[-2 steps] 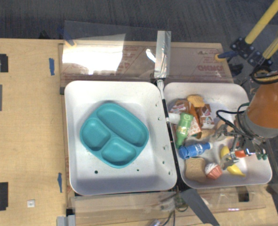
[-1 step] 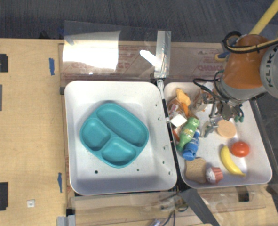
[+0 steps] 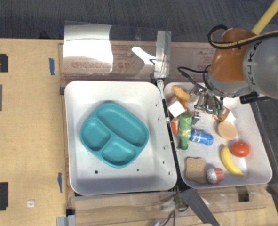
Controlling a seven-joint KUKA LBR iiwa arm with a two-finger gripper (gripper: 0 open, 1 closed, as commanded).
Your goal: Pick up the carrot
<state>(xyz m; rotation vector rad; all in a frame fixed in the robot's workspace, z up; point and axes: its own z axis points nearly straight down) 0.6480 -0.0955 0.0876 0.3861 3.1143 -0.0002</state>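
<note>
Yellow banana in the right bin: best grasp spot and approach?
Take the yellow banana at its mid-section, across the narrow width, coming straight down from above. It lies flat in the right white bin, curving from upper left to lower right. Avoid its upper end, since the red tomato sits close beside it there.
</note>
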